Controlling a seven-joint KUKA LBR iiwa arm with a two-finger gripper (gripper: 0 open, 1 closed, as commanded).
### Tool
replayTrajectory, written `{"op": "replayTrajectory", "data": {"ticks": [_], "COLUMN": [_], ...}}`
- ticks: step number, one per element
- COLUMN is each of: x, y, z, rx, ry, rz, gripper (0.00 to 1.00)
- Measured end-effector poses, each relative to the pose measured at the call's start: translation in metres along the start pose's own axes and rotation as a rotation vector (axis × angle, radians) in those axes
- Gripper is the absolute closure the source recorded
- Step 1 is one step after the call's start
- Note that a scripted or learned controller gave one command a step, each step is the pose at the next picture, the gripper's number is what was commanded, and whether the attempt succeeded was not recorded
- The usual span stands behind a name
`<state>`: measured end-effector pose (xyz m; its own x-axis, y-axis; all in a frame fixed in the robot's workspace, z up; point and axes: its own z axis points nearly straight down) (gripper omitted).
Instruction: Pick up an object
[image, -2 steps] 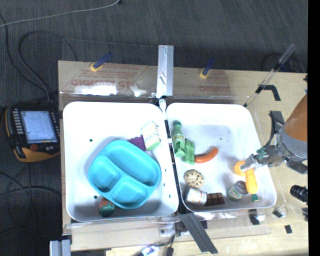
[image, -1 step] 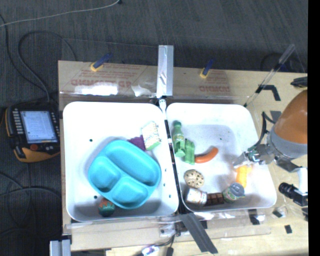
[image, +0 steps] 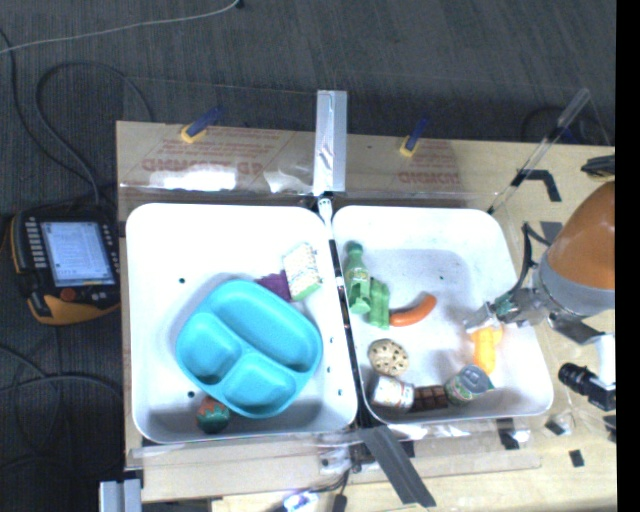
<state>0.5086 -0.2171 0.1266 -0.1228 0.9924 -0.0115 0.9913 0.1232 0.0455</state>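
Observation:
My gripper reaches in from the right and sits low at the right bin's right side, just above a yellow object. I cannot make out whether it touches that object. The arm's orange band is over the bin's right rim. In the same bin lie an orange sausage-shaped piece, a green bottle, a green block, a speckled cookie, a small white cup, a brown bar and a grey-teal can.
The left bin holds a large blue divided plate, a white-green packet, a purple item and a small red-green ball. A pendant lies on the floor at the left.

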Motion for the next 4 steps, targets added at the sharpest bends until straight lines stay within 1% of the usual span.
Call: {"op": "replayTrajectory", "data": {"ticks": [1,2,3,4], "x": [-0.001,-0.004,-0.004,-0.006], "y": [0.000,0.012,0.002,0.001], "z": [0.001,0.002,0.002,0.002], "rx": [-0.007,-0.011,-0.013,-0.015], "ry": [-0.004,-0.003,-0.010,-0.015], "rz": [-0.024,0.087,-0.033,-0.145], "gripper": [0.00,0.00,0.00,0.00]}}
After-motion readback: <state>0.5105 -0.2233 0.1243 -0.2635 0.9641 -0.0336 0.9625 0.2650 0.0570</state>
